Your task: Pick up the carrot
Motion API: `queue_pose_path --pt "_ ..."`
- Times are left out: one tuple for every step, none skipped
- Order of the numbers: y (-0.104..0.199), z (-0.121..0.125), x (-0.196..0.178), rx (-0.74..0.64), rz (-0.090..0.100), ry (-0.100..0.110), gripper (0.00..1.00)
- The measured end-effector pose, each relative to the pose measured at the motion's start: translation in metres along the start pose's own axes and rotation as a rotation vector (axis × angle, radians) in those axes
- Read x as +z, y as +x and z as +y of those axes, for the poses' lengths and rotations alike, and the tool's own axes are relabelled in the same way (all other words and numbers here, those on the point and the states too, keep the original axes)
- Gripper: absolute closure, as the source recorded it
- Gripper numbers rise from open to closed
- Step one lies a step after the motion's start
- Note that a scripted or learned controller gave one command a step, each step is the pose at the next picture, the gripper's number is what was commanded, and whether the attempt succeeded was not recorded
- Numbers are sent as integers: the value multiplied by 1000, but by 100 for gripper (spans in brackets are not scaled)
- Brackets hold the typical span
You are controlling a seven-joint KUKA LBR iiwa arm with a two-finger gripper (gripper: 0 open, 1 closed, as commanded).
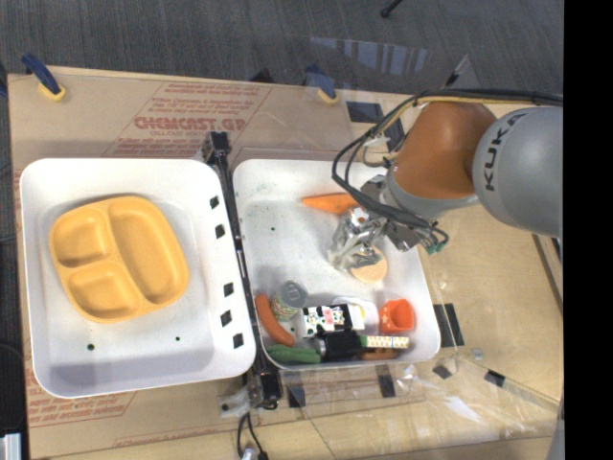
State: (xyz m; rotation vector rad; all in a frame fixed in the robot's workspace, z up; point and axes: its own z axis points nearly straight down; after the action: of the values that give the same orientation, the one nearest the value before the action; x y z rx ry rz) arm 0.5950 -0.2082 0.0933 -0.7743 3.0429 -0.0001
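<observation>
Carrot (330, 201) just beside gripper (356, 245)

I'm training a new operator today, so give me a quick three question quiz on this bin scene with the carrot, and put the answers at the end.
1. True or false: the carrot lies in the right bin.
2. What sits in the left bin?
A. a yellow divided tray
B. a blue bowl
C. a green cup
3. Fill in: the gripper hangs over the ____ bin, just below the carrot in the picture.

Key: 1 true. 2 A, the yellow divided tray. 3 right.
</observation>
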Motion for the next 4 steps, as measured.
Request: queue_pose_path --pt "0 0 0 0 0 0 0" --pt "-29 -17 -1 256 -5 3 0" --pt "-7 -4 1 270 1 0 0" --pt "-41 -24 0 584 8 -2 0"
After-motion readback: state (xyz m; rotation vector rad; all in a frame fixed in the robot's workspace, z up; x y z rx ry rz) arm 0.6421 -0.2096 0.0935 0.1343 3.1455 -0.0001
